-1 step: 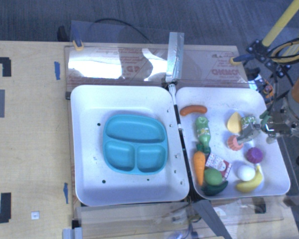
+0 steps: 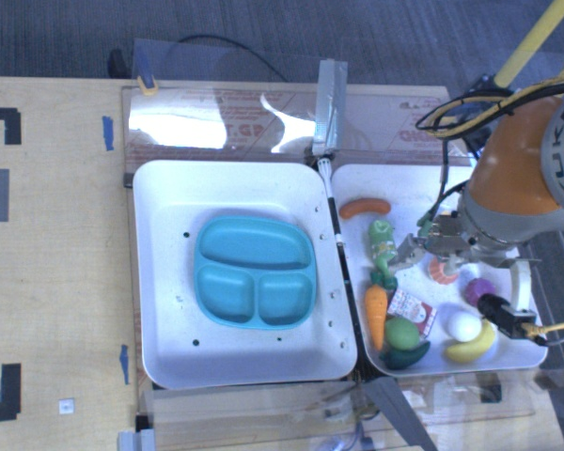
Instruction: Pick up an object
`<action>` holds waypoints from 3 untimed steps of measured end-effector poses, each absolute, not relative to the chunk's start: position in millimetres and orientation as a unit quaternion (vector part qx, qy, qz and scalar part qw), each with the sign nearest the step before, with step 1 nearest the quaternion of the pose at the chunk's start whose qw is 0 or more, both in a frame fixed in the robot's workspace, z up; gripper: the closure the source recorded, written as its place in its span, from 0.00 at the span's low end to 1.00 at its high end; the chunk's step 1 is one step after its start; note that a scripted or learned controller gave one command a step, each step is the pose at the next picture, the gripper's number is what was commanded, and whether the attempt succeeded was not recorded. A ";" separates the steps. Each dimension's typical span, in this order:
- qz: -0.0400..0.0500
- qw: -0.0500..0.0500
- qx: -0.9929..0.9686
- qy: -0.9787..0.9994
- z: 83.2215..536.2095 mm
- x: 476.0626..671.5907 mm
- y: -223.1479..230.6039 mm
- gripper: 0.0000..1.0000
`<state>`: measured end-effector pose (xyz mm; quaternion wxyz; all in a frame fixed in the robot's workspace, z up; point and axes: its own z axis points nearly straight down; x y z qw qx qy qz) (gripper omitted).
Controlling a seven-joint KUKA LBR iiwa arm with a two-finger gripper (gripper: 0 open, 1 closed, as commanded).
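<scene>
In the left bin [image 2: 160, 252] a blue divided tray [image 2: 257, 271] lies near the middle, nothing on it. Everything I might lift sits in the right bin [image 2: 409, 184]. Along its left wall a sausage [image 2: 365, 208] lies toward the far edge, then a green bottle-shaped toy [image 2: 383, 244], then a carrot [image 2: 376, 315] running toward the near edge, with a green rounded piece [image 2: 403, 334] by the near-left corner. My pincer [image 2: 432, 242] hangs over the middle of this bin, just beside the green toy; I cannot tell whether it is spread or pressed together, and I see nothing in it. Further right, a white egg [image 2: 464, 327] touches a banana [image 2: 472, 346] at the near edge. I judge these to be light, stiff, rather slick plastic; the carrot looks best taken across its thick upper part.
</scene>
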<state>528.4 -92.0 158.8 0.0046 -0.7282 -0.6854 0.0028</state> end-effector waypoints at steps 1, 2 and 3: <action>-0.002 -0.001 -0.740 -0.673 86.7 588.6 -97.7 0.00; -0.003 -0.003 -0.740 -0.672 95.7 590.5 -98.3 1.00; -0.002 -0.003 -0.721 -0.693 215.1 590.0 -100.1 1.00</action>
